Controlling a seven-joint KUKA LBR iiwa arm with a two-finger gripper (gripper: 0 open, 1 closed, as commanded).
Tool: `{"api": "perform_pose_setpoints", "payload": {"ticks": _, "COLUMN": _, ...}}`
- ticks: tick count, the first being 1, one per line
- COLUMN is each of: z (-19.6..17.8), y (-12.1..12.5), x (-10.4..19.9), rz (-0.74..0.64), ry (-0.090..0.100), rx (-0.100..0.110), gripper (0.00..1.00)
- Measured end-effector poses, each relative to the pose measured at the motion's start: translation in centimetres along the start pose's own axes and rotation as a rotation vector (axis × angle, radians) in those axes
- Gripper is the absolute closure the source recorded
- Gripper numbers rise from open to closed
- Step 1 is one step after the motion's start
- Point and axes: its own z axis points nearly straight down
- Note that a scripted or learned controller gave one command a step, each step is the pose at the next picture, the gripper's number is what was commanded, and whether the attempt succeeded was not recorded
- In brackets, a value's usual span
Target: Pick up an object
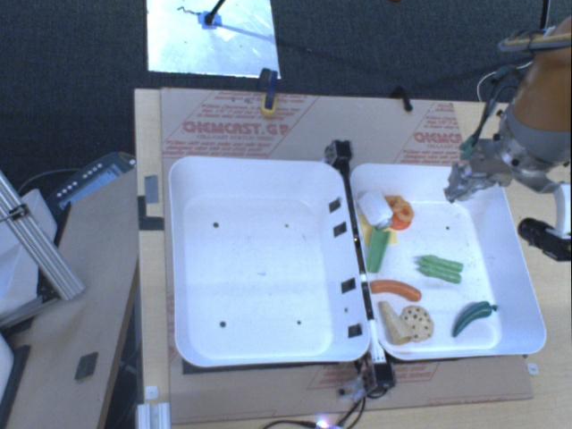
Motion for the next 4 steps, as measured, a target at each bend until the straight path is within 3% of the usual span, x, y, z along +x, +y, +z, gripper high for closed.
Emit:
{"api": "perform_pose_setpoints", "payload": {"ticks": 1, "z": -23.0, "y": -4.5, "x": 3.3, "rz": -0.003, "ry": 0.002, "rx": -0.006, "gripper": 1.00}}
{"api": "perform_pose_setpoints", "payload": {"ticks": 2, "z": -13.9, "y": -4.4, "x": 13.2, "rz": -0.009, "ry": 0.006, "rx": 0.018, "gripper": 1.00}}
{"api": "perform_pose_setpoints", "payload": {"ticks": 3, "z": -7.1, "y": -8.6, "x": 19.3, "rz": -0.006, "ry": 0.005, "rx": 0.020, "gripper": 1.00}}
{"api": "perform_pose_setpoints", "payload": {"ticks": 4, "z": -22.5, "y": -9.2, "x": 17.8, "rz": 0.000, "ry": 0.006, "rx": -0.002, "gripper": 1.00}}
